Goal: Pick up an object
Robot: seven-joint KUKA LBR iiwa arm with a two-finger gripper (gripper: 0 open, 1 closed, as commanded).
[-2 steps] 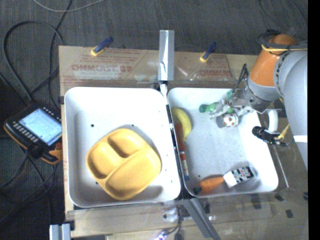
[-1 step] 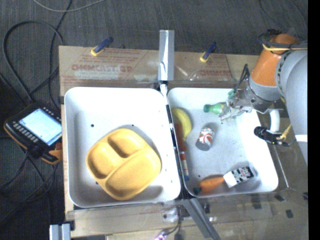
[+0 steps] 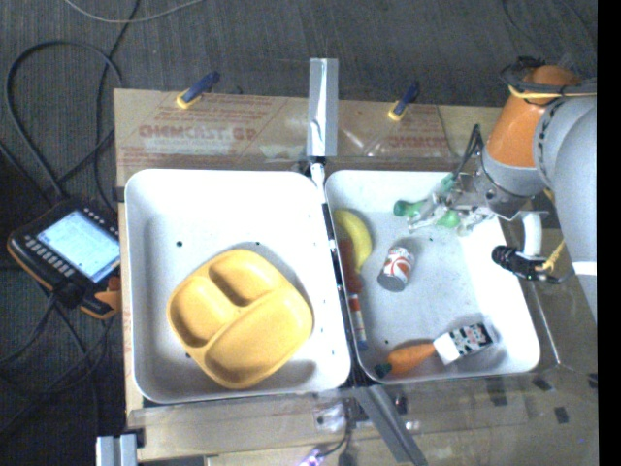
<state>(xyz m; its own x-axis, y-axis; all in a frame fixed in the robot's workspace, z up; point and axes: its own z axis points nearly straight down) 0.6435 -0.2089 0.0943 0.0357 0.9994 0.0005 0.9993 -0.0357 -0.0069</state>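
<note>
Item: pick attempt, right bin.

Gripper (image 3: 439,212): at the right bin's twelve to one o'clock, low over the floor, on the grey arm (image 3: 553,153) entering from three o'clock. Green-tipped fingers; whether they are wide or narrow cannot be told from the blur of metal and green, and nothing is visibly between them.

Right bin (image 3: 505,357) contents:
- Banana (image 3: 355,235), at ten o'clock, against the dividing wall.
- Small can (image 3: 396,267), red and white, on its side near the bin's centre, just beside the gripper at its seven o'clock. Judged the likeliest target.
- Marker (image 3: 353,299), along the nine o'clock wall.
- Carrot (image 3: 412,358), at six o'clock, touching a small black-and-white box (image 3: 466,339) at five o'clock.

Left bin (image 3: 146,260) contents: yellow divided plate (image 3: 241,316), at its centre toward six o'clock.

Risks, as judged:
- The can lies on its side; a finger touching its curved wall off-centre could roll it toward the banana.
- The banana and marker hug the wall, so a finger might strike the rim.
- Closing above an object would take nothing.
</note>
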